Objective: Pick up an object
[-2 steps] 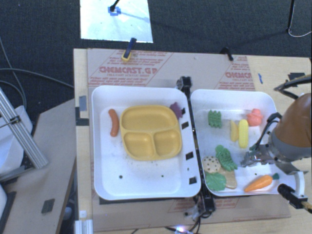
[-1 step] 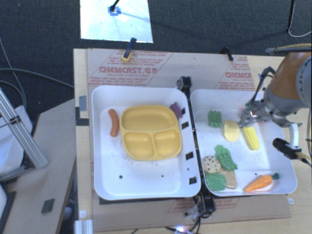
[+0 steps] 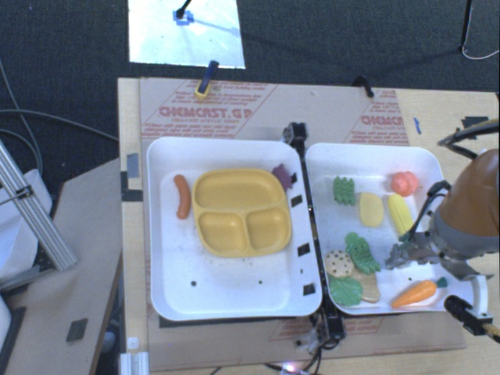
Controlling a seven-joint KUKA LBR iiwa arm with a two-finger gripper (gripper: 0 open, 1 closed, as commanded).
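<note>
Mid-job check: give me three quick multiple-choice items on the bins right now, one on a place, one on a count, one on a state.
1. The sausage lies:
A. left of the yellow tray
B. in the right bin
C. on the tray

2. Compartments in the yellow tray:
A. two
B. three
C. five

3. The carrot is:
A. standing upright
B. on the tray
C. lying flat on the bin floor

Answers: 1 A, it rests on the left bin floor beside the tray. 2 B, one long, two small. 3 C, it lies near the right bin's front edge.

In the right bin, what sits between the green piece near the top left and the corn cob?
In the camera view, a pale yellow piece lies between the green piece and the corn cob, close beside the cob.
</note>
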